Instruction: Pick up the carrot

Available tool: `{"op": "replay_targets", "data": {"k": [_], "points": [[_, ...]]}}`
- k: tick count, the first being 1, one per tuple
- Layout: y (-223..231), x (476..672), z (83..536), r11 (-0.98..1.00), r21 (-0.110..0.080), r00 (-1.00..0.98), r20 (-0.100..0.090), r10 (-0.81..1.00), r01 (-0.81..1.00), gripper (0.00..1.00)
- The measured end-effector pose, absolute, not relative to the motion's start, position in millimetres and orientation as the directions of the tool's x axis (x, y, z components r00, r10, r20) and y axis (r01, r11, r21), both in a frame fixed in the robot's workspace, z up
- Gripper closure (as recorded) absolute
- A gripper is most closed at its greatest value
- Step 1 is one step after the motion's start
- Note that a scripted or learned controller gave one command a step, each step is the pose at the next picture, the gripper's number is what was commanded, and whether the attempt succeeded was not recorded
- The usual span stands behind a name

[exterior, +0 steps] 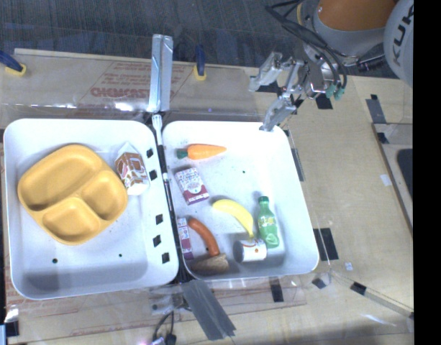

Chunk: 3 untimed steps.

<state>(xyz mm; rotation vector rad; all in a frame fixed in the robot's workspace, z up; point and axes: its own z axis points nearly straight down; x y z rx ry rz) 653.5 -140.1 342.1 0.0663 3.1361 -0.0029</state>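
Note:
The carrot [203,150] is orange with a green stub at its left end. It lies flat near the back wall of the right bin [301,221]. My gripper [267,99] hangs above the back right corner of that bin, to the right of and behind the carrot. Its two fingers [274,115] are spread apart with nothing between them. The carrot is untouched and fully in sight.
The right bin also holds a red carton [191,185], a banana [234,214], a green bottle [267,223], a sausage [204,236], a small can [250,251] and a brown item [210,264]. The left bin holds a yellow divided plate [70,192] and a snack packet [132,169].

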Motion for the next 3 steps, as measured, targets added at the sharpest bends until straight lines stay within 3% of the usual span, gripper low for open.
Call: {"op": "replay_targets", "data": {"k": [1,2,3], "points": [[-74.1,643.7,254.3,0.999,0.000,-0.999,-0.001,-0.042,-0.042,0.00],[-130.8,647.6,386.4,0.998,-0.002,-0.998,-0.005,0.059,0.059,0.00],[-130.4,648.6,397.9,0.998,-0.004,-0.998,-0.009,0.056,0.057,1.00]]}}
